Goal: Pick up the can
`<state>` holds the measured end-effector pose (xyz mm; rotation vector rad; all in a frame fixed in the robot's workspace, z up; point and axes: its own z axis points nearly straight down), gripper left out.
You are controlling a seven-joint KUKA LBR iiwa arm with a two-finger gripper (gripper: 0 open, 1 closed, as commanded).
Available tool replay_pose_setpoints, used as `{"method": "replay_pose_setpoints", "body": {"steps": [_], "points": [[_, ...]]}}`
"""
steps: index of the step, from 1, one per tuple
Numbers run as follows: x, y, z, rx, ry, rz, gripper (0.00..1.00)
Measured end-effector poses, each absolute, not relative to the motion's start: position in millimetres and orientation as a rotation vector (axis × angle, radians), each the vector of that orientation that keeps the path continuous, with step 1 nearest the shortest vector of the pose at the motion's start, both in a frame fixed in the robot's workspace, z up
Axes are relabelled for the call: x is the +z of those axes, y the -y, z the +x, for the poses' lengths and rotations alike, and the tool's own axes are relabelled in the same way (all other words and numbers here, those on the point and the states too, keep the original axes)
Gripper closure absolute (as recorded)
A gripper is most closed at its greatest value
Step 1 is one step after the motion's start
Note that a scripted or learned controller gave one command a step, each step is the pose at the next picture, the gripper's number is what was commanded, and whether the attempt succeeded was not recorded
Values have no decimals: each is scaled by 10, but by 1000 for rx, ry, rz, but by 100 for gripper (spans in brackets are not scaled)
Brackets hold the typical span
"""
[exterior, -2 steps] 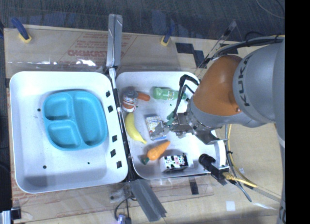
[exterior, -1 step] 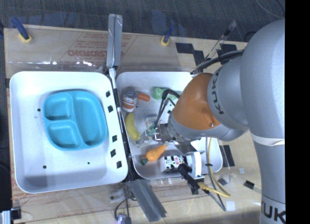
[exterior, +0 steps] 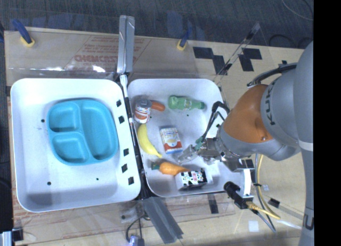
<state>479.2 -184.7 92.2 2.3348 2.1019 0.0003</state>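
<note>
- Nearest the camera, along the near wall of the right-hand shallow white bin (exterior: pixel 213 88): a small black-and-white patterned packet (exterior: pixel 192 178) and an orange carrot-shaped toy (exterior: pixel 169 169).
- Two-finger gripper (exterior: pixel 187 154) on the grey, orange-banded arm (exterior: pixel 256 122), low over the right bin's middle. Whether its fingers are open or closed cannot be told; nothing is seen between them.
- Mid-bin: a small white-and-red carton (exterior: pixel 170 138) and a yellow banana (exterior: pixel 146 139).
- Far left corner of the right bin, against the divider: the small cylindrical can with a silvery top and red-and-white label (exterior: pixel 141 109), apparently upright, well apart from the gripper. An orange-red item (exterior: pixel 157 106) touches its right side.
- Handling, as a judgement: rigid, probably light, smooth and slippery; best taken across the round body, mid-height, approaching from above.
- Far side: a green plastic bottle (exterior: pixel 185 103) lying flat.
- Left white bin (exterior: pixel 26 133): a blue three-compartment tray (exterior: pixel 82 131).
</note>
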Motion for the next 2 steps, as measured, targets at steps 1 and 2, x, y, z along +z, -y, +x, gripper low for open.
{"method": "replay_pose_setpoints", "body": {"steps": [1, 2], "points": [[1915, 791, 5041, -2, -2030, 2400, 0], [1906, 770, 5169, -4, -1687, 2653, 0]]}}
